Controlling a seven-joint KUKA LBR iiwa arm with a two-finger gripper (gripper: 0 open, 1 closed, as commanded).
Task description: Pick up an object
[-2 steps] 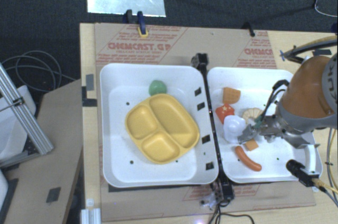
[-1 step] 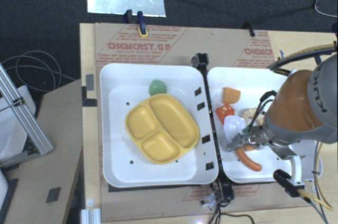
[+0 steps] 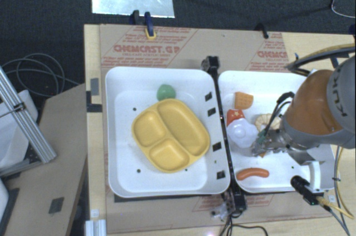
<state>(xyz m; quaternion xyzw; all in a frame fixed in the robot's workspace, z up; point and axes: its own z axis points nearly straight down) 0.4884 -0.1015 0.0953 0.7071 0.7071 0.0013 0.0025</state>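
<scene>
Objects lie in the right bin — an orange wedge, a red piece, a white bulb-like thing, a pale lump and a sausage near the front wall. The gripper hangs low over this bin, just right of the white thing; whether it is apart or together cannot be told. In the left bin a yellow tray sits tilted, a green ball touching its far edge.
</scene>
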